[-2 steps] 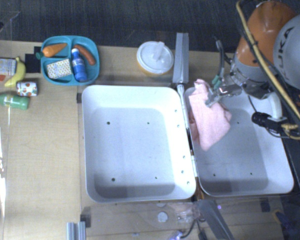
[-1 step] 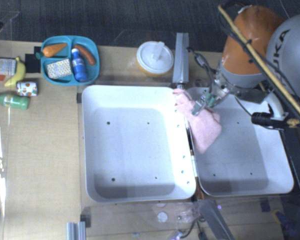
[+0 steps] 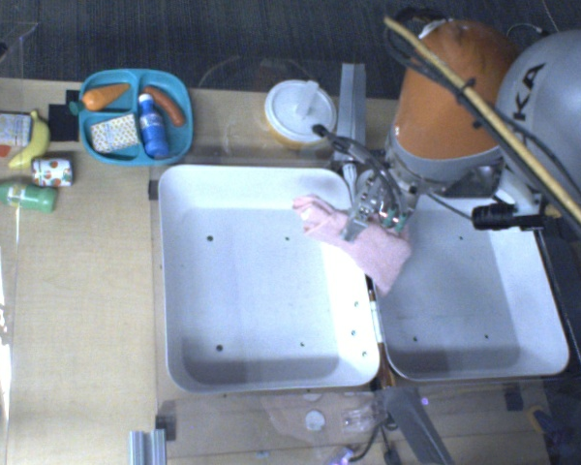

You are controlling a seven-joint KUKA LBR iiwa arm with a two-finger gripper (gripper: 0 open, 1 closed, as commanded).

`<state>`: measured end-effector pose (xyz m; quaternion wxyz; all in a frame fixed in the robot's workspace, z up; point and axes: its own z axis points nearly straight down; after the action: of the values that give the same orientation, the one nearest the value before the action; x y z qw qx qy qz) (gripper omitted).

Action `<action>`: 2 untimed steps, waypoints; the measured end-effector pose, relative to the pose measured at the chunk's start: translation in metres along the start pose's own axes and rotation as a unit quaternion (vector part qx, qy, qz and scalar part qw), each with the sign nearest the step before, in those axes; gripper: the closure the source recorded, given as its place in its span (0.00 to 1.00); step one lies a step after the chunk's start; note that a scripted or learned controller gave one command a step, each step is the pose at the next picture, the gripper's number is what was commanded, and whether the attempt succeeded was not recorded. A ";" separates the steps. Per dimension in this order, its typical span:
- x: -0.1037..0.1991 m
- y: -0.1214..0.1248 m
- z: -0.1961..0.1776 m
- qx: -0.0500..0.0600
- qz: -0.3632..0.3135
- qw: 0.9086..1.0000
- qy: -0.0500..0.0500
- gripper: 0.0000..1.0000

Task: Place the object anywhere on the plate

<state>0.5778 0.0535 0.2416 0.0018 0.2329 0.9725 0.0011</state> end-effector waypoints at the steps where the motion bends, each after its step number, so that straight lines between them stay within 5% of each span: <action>1: 0.030 0.036 0.001 0.000 -0.199 0.980 0.000 1.00; 2: 0.071 0.064 0.013 -0.001 -0.234 0.972 0.000 1.00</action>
<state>0.5439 0.1425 0.2291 0.0023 -0.0010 1.0000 0.0014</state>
